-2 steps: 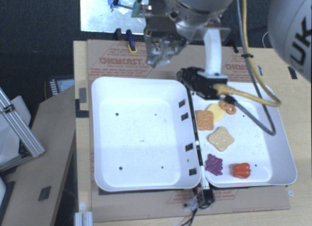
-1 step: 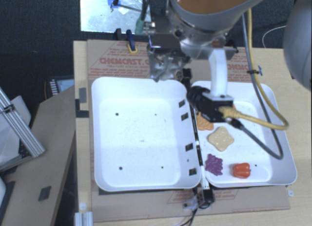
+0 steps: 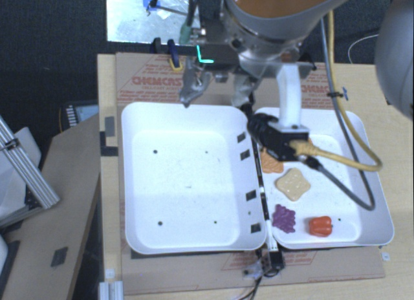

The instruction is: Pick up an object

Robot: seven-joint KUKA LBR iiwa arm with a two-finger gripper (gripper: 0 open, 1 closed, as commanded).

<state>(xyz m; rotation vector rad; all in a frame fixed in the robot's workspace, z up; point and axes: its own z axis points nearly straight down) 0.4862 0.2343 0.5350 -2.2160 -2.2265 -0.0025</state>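
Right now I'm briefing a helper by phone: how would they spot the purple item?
Look in the right-hand shallow white bin, at its near edge beside the divider. The small knobbly purple grape-like cluster lies there, left of the red-orange pepper-shaped toy; nothing else is purple.

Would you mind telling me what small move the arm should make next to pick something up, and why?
Probably shift the hand toward the near end of the right bin. It hangs over the far rim of the left bin, while the tan piece, purple piece and red piece all lie in the right bin.
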